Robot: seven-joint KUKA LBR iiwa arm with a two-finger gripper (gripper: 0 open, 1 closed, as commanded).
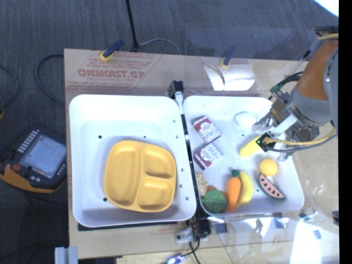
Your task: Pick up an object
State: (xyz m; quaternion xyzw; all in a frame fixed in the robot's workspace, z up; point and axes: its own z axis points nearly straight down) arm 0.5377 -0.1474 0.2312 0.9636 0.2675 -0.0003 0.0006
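Pick not done yet, as far as can be seen: every toy looks to be lying on the floor of the right bin, nothing lifted. The tool sits low over that bin's right side, just beside a small yellow piece; whether it grips that piece, and whether it is open or closed, I cannot tell from here. Likely candidates lie close: a white egg-shaped thing toward the far edge, a lemon and a watermelon slice near the right wall, a carrot touching a banana and a green vegetable crowded along the near edge. Two red-and-white packets lie near the divider between the bins. The left bin holds a yellow divided plate, well apart from the arm. Room: the middle of the right bin is open; the near edge is cluttered, and the lemon and watermelon sit close to the wall, so that side looks tight. Left to do: close on something and lift it.
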